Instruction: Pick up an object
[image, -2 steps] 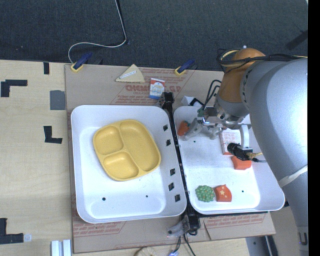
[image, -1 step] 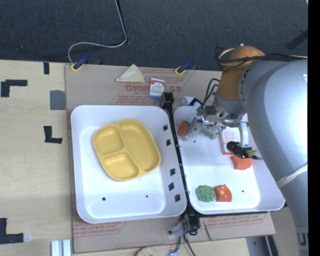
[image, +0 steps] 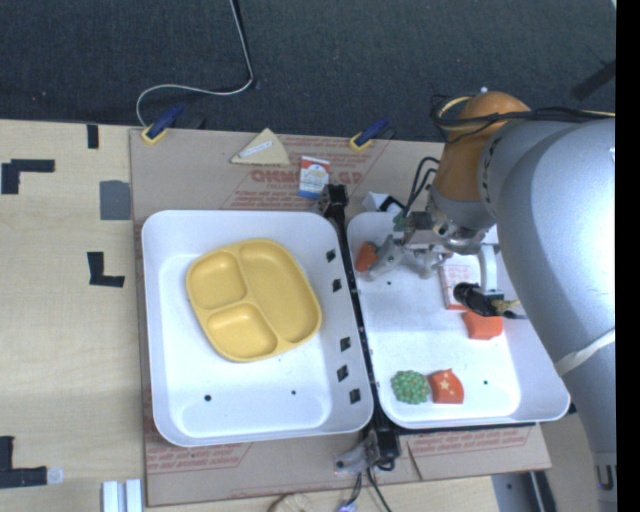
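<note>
From above, the grey arm's two-finger gripper (image: 400, 250) hangs low over the far end of the right white bin (image: 420, 310), just beside a small orange-red plastic piece (image: 366, 257) by the divider. Whether it has closed on anything I cannot tell. That piece looks light, rigid and a bit slick; I would pinch it across its narrow sides. The left white bin (image: 170, 390) bears a yellow three-compartment plastic tray (image: 252, 298). A green knobbly toy (image: 409, 386) touches a red block (image: 446, 386) at the near edge.

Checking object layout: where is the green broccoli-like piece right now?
The green piece lies near the front edge of the right bin, just left of a red piece.
</note>
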